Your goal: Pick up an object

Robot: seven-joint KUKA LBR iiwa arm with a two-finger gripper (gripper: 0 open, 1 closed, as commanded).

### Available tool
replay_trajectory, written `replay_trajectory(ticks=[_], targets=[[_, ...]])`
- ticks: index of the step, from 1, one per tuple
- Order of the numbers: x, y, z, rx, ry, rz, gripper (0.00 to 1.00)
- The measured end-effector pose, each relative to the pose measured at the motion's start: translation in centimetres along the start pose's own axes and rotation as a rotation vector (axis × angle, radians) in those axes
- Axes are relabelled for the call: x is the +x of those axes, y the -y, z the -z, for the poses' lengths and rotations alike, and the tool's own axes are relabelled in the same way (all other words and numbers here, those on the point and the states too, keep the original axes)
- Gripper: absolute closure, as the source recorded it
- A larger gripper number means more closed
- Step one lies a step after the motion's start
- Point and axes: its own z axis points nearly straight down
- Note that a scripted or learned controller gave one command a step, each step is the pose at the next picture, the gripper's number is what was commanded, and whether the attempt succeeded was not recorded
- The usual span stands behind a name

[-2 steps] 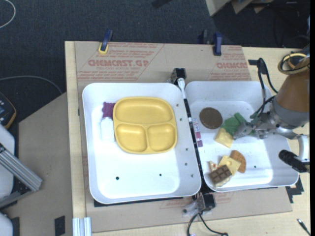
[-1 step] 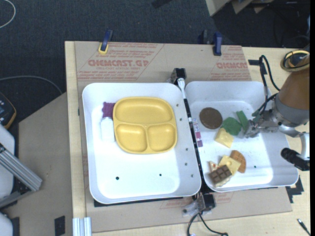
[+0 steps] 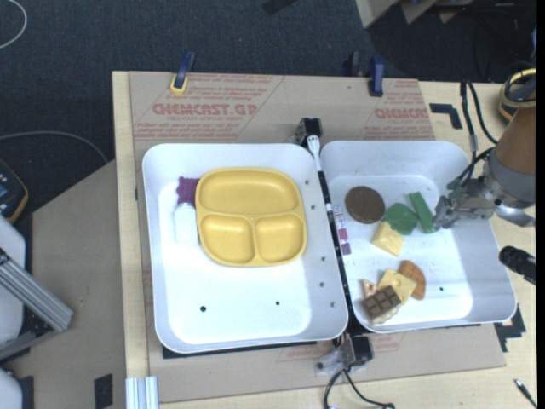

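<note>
A: Where's the gripper (image 3: 444, 214)?

B: Low in the right bin (image 3: 485, 292), near its right wall, just beside a green stick (image 3: 421, 210). Whether it's parted or closed, I cannot tell.

A: What lies around it?

B: A green round piece (image 3: 401, 218) touching the stick, a brown disc (image 3: 364, 204), a pale yellow wedge (image 3: 389, 239), and, nearer the front, a chocolate-bar toy (image 3: 381, 302) beside a tan piece (image 3: 412, 274) and yellow bits.

A: And the left bin (image 3: 238, 326)?

B: One yellow three-compartment tray (image 3: 250, 215), with a purple thing (image 3: 186, 189) and a white one (image 3: 184, 224) at its left edge.

A: Any writing?

B: "CHEMCAST G.P" in red, on the brown board (image 3: 255, 100) beneath both bins.
</note>
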Motion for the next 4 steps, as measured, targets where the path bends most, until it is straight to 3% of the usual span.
replay_trajectory(ticks=[1,2,4], targets=[[-0.3,0.2,6.4,-0.003,0.001,0.000,1.00],[-0.3,0.1,8.5,0.001,0.000,0.001,1.00],[7.8,-6.9,8.9,0.001,-0.002,0.004,1.00]])
